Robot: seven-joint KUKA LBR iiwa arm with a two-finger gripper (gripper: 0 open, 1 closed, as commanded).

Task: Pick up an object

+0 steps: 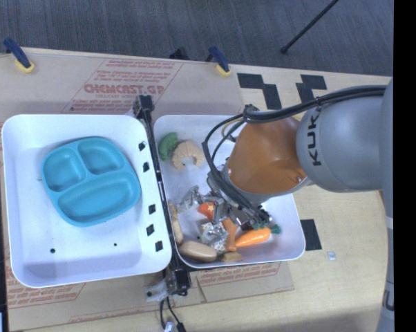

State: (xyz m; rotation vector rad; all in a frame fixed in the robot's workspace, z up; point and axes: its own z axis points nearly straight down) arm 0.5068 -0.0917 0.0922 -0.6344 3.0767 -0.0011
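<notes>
Hovering low in the right bin [194,126], the gripper [225,216] sat over the heaped toy food near a carrot [253,238]; its grip state could not be told, so closing squarely on one separate piece seemed wisest

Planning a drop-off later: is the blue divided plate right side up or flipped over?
Right side up. The blue plate lies flat in the left bin, its three hollows facing the camera.

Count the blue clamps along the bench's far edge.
2. One blue clamp sits at the far left corner; the other sits near the middle of the far edge, above the right bin. The arm may hide more.
</notes>
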